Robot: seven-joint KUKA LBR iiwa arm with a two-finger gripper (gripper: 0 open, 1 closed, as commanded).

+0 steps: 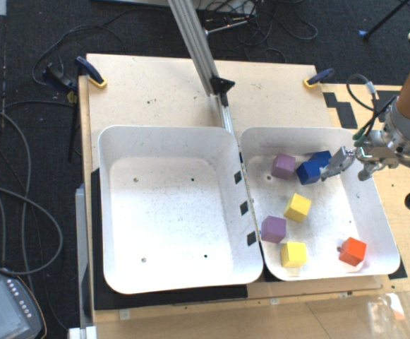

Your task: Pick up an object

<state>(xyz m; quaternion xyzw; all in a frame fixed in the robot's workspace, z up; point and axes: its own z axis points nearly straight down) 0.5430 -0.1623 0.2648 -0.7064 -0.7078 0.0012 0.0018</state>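
The fingers (334, 167), whose state I cannot tell, touch the blue cube (312, 168) beside a purple cube (284, 166).

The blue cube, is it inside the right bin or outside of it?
Inside. The blue cube lies within the right bin's white walls, beside a purple cube, with the gripper at its right side.

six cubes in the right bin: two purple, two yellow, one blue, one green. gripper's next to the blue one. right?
Not quite: there is no green cube. The camera view shows the sixth as an orange cube, near the right bin's front right corner. The rest holds: two purple cubes, two yellow cubes, one blue cube, with the gripper next to it.
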